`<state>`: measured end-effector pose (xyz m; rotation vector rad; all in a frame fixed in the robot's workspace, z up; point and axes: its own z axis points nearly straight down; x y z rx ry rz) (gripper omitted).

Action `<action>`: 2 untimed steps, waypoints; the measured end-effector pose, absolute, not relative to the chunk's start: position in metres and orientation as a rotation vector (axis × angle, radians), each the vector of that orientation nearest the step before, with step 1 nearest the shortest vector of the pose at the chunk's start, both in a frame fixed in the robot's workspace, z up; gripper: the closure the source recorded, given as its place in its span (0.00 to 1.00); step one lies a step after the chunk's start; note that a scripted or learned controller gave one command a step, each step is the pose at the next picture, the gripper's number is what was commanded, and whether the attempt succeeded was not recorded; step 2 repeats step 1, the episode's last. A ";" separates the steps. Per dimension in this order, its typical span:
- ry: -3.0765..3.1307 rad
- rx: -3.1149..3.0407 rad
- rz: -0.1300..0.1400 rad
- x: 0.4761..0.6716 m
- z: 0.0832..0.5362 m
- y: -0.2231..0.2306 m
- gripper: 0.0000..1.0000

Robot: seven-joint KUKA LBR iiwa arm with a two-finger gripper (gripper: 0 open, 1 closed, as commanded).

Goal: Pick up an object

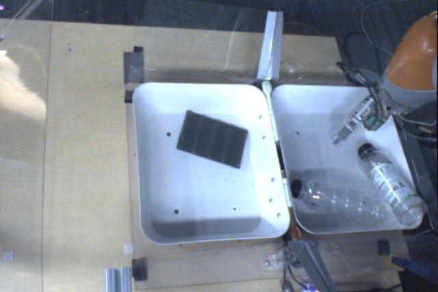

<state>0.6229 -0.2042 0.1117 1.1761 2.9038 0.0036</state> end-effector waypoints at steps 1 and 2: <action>2.855 1.288 0.006 0.639 0.159 -0.123 0.00; 2.855 1.288 0.006 0.639 0.159 -0.123 0.00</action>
